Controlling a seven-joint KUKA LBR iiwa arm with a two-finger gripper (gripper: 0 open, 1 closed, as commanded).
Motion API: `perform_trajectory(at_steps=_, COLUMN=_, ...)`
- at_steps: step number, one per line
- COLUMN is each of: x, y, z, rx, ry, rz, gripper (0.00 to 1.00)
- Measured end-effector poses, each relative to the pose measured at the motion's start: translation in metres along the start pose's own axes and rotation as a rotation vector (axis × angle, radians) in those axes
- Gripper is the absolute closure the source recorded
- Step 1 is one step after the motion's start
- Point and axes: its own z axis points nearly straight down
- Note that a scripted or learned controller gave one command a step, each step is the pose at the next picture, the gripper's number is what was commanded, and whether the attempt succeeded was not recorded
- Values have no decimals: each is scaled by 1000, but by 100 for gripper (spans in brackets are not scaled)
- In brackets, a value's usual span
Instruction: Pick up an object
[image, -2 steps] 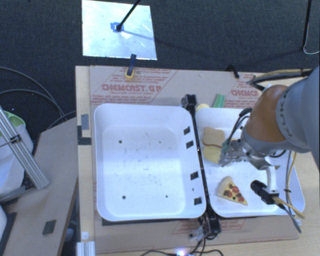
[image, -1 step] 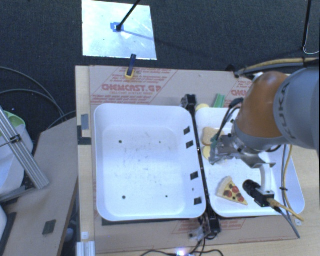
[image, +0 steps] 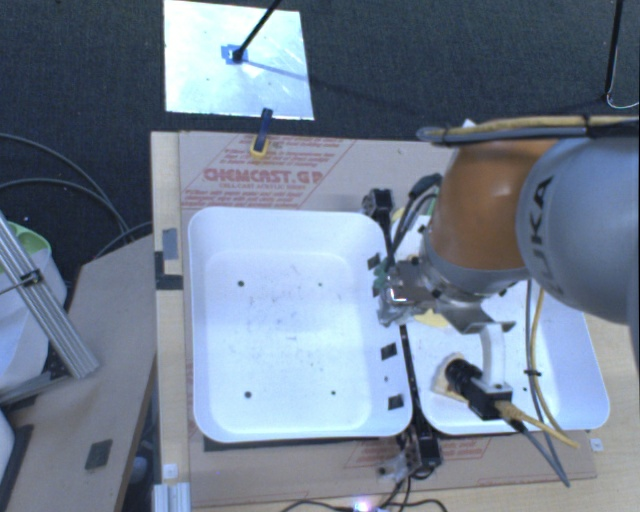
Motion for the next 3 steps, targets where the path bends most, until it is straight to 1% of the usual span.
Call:
perform_trajectory(at_steps=1, x=19, y=1, z=-128, rx=-8, ry=0, rz=6, gripper=100)
perform_trajectory(at_steps=2, x=98, y=1, z=-156, rx=2, ry=-1, rz=3, gripper=100)
perform_trajectory(at_steps=3, x=94, y=2, z=-166, rx=2, ry=-3, rz=3, gripper=100)
